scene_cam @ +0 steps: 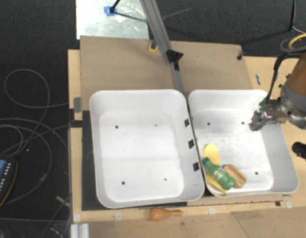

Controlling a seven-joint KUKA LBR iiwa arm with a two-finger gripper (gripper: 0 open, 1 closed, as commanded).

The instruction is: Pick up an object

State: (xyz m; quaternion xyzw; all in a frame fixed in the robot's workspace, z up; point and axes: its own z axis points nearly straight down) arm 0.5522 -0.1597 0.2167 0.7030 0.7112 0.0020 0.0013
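Overhead, the fixed camera looks down on a tabletop (123,63) carrying two shallow white bins side by side. The left bin (101,182) has nothing lying on its floor. The right bin (286,175) holds a small cluster in its near left corner: a green bottle (220,173) lying on its side, a yellow piece (212,153) just behind it and touching it, and a tan block (236,174) against the bottle's right side. All three sit close to the wall that divides the bins.

The arm (297,90) reaches in from the right, and its pincer (259,119) hangs over the far right part of the right bin, well apart from the cluster. Whether it is open or closed cannot be told at this size and angle; nothing is visible in its grasp. A tan pear-shaped object (164,213) lies on the tabletop outside the bins, at the near edge.

Judging from the layout, the main risk is the crowding. A descent onto the bottle could land on two things at once, or push the bottle, which looks round and likely to roll, against the bin wall. The corner also leaves little room on the left side of the cluster, so a grasp could strike the rim or close on nothing.
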